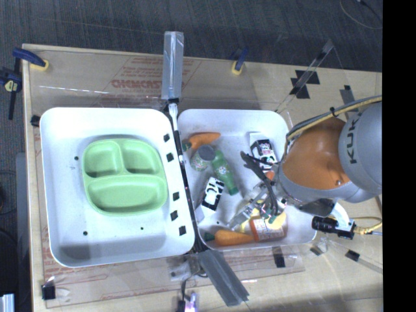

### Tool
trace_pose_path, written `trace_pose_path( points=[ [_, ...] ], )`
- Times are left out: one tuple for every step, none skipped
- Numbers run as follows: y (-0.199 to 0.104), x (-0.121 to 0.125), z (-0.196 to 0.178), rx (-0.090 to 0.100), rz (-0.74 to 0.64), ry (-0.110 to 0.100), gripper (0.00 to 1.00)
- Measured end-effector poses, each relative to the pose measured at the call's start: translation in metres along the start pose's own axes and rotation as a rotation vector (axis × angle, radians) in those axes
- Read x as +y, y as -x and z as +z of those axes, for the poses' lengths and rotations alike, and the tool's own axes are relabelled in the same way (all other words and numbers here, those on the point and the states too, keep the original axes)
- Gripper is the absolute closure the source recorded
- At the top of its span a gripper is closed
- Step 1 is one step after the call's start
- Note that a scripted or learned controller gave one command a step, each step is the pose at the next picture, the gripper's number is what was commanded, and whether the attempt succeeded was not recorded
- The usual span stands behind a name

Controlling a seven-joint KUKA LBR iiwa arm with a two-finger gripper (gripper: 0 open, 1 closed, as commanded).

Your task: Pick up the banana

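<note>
The banana [276, 221] looks like a small yellow bit at the near right side of the right bin [224, 117]. Most of it is hidden under other things and under the arm, so I can't be fully sure of its shape. It lies just beside a little bottle with a red label [260, 227] and near an orange carrot [229, 238] at the near wall of the bin.

A banana like this is most likely light and a bit smooth, so it could slip. It is long and curved, so I think the best place to take hold is across its middle, where it is thin enough to fit between two fingers. Grabbing an end would let it swing or slide out.

The pincer [263, 200] is down in the right bin, among the pile of things. The banana sits just near of it and a little to the right, very close. I cannot tell how far open the pincer is, or if it has hold of anything, because the dark parts blur into the clutter.

A green bottle [221, 168] and another carrot [205, 138] lie farther away in the same bin. The left bin [58, 239] has a green tray [123, 177] in it.
</note>
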State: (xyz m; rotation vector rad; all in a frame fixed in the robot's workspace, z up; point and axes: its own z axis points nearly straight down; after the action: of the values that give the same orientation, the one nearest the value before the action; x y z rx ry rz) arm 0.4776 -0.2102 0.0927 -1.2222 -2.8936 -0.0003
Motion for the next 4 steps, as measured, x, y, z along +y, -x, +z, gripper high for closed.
trace_pose_path(
  points=[
    [0.001, 0.003, -0.001, -0.004, -0.294, 0.003, 0.0],
    [0.001, -0.001, -0.076, -0.003, 0.135, 0.0, 0.0],
    [-0.025, 0.024, 0.001, -0.001, -0.009, 0.0, 0.0],
    [-0.025, 0.024, 0.001, -0.001, -0.008, 0.0, 0.0]
  ],
)
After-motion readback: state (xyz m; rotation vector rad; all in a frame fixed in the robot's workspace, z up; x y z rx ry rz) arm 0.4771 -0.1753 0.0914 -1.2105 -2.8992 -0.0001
